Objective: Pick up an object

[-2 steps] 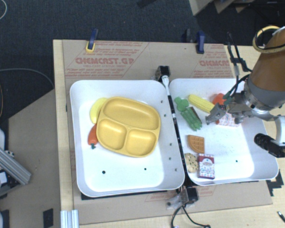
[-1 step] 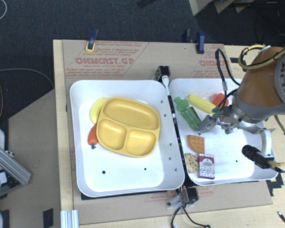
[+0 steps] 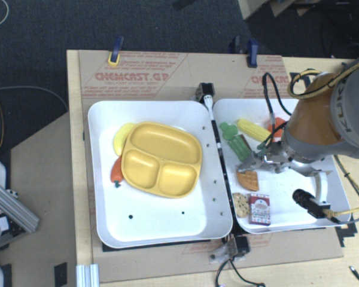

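while arm (image 3: 323, 121) bends over right bin (image 3: 287, 223) | tool (image 3: 258, 161) low | grip state unclear

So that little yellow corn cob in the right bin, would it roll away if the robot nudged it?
Probably, somewhat. The corn cob looks rounded and lies on its side on the smooth right bin floor, so a sideways push could roll it. It looks like light plastic, likely stiff. The green toy beside it might stop it.

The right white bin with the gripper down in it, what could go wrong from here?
The gripper sits among crowded items: a green toy vegetable, a yellow toy corn cob and a brown waffle-like piece. It might nudge neighbours or close on nothing. The small red-and-white carton lies near the right white bin edge.
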